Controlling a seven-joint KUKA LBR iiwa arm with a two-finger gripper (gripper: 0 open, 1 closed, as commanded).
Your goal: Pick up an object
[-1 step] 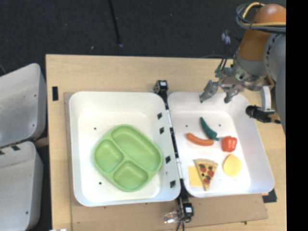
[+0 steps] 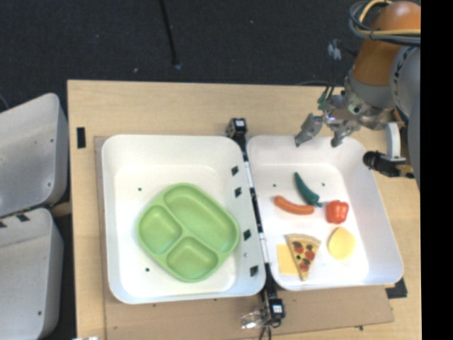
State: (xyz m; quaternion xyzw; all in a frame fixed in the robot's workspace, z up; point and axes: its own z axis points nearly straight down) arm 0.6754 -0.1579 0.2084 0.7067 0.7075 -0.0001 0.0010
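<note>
You have a handful of toy foods in the right bin (image 2: 368, 190) — a green pepper (image 2: 306, 188), a sausage (image 2: 293, 205), a red pepper (image 2: 337, 210), a pizza slice (image 2: 304, 253) and a yellow piece (image 2: 341, 244) — all likely light, hard plastic, smooth and apt to slip. Take the sausage across its narrow middle, where the fingers can close on both sides. The gripper (image 2: 320, 134) hangs above the bin's far rim, fingers spread apart, holding and touching nothing — well apart from the food.
</note>
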